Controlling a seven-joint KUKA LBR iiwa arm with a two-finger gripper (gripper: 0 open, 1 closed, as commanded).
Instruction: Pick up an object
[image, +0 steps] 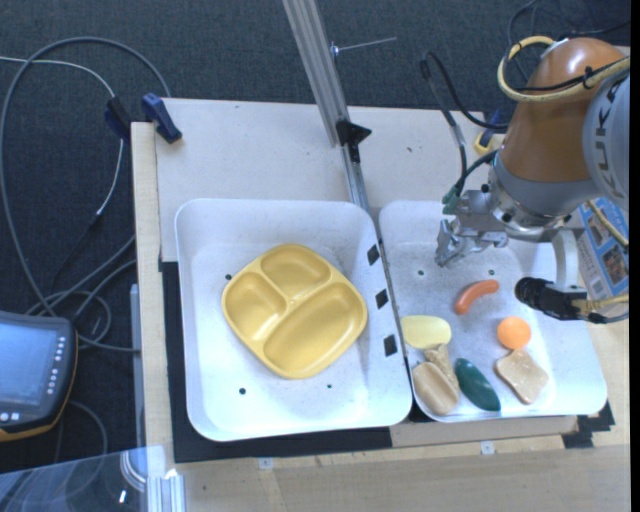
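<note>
My gripper (452, 247) hangs over the upper part of the right bin (400, 230), its fingers close together with nothing between them. Just below and right of it lies an orange-red sausage (476, 296). Further down the bin sit a yellow lemon-shaped piece (426, 331), an orange ball (514, 333), a tan bread slice (522, 377), a dark green pepper (477, 385) and a beige piece (436, 381) at the front edge.
The left bin (200, 250) carries a yellow divided plate (293, 310). A metal pole (322, 70) slants down to the ridge between the bins. Cables and a tablet (30, 370) lie off the bench at left.
</note>
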